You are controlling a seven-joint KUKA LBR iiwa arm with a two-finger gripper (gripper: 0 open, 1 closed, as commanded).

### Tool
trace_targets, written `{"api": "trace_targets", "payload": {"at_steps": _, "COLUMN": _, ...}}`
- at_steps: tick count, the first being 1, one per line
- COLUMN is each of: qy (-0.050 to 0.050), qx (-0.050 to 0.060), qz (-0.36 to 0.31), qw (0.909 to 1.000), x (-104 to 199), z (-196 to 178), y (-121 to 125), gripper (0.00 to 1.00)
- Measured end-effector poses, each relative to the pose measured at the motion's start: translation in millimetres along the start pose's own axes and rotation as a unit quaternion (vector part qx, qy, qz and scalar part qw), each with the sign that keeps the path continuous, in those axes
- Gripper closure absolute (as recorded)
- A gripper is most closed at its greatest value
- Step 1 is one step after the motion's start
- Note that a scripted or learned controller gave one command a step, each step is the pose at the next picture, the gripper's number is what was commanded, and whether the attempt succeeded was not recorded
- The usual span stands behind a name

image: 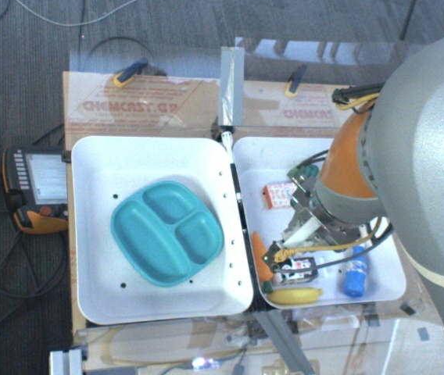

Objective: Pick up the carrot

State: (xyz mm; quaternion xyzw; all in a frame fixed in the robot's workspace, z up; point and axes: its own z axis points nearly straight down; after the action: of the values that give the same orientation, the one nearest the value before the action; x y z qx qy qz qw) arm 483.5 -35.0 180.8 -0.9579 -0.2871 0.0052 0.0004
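We judge the task barely begun, or at most at the reaching stage; the carrot lies in the right bin, hard against that bin's left wall, its orange length running down toward the front corner, and nothing we see has lifted it off the floor. The gripper sits low over the same bin, just beside the carrot on its right, perhaps touching it; we cannot tell from this slanted look whether the claw is wide, narrow or closed on anything, since the wrist and cables crowd the tips. Around it lie a banana at the front edge, a blue bottle to the right, and a small red-and-white packet farther back; a teal divided plate rests in the left bin, well apart from the work. What is left, as we read it: a secure grasp and the whole of the lift; the wall may hinder the closing.
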Motion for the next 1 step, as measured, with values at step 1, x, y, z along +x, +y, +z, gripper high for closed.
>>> {"api": "trace_targets", "payload": {"at_steps": 1, "qy": 0.000, "qx": -0.001, "qz": 0.089, "qw": 0.9961, "x": -2.0, "z": -132.4, "y": 2.9, "gripper": 1.00}}
